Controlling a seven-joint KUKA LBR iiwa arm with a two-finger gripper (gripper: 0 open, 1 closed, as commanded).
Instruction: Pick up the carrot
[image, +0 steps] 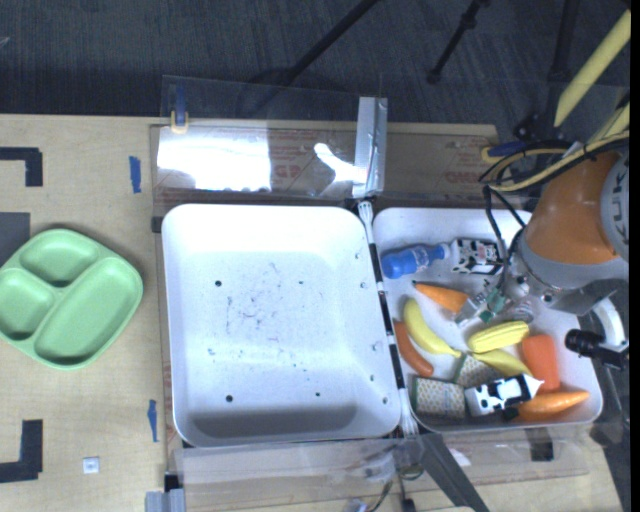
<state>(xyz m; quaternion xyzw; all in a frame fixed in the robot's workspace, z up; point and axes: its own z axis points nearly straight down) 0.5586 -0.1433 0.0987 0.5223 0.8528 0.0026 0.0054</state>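
Right now the gripper (497, 298) hangs low over the right bin (590, 415), in among the toys, but whether its fingers are spread or pressed together I cannot tell; the wrist and cables hide them. The carrot (441, 296) lies just beside the fingers, on the side toward the empty left bin (270, 225), its point aimed at them, with a banana (428, 331) below it and a blue bottle (408, 260) above. It looks like a light, stiff plastic piece, smooth and tapered, so it may slip; pinching across the thicker middle seems safest, not the narrow tip.
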